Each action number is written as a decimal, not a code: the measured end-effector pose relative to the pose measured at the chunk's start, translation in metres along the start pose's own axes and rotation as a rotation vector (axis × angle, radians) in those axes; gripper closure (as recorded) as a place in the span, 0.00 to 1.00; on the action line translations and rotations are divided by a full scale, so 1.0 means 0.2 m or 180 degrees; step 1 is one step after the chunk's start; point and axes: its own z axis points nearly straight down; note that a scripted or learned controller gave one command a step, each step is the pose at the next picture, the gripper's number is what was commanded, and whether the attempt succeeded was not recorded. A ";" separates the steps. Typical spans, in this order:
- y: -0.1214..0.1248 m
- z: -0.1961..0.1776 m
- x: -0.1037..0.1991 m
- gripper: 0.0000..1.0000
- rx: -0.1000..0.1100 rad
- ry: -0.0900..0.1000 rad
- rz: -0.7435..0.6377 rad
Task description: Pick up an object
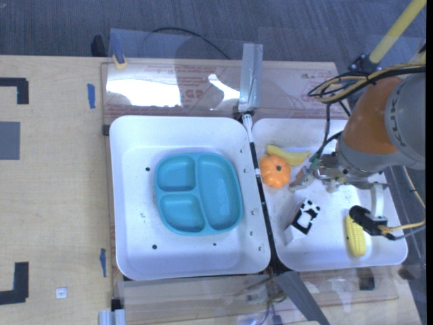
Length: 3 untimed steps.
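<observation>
The pale wooden tabletop (54, 202) bears two white bins. In the right bin (325, 249), nearest, lie a corn cob (356, 234) and a black-and-white block (306, 217). Farther back, the hand (302, 178) hangs just right of the orange pumpkin (275, 171), its fingers seemingly parted around nothing; a banana (289, 156) lies behind. The arm (379, 127) reaches leftward from the right.

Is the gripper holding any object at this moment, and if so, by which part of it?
Nothing is visibly held. The gripper hangs in the right bin beside the orange pumpkin.
</observation>
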 end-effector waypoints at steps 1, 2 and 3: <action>0.49 0.02 -0.15 0.00 0.0064 0.0010 0.0015; 0.44 -0.67 -0.23 0.00 -0.0042 -0.0017 -0.0232; 0.28 -0.04 -0.21 0.00 0.0048 0.0005 -0.0204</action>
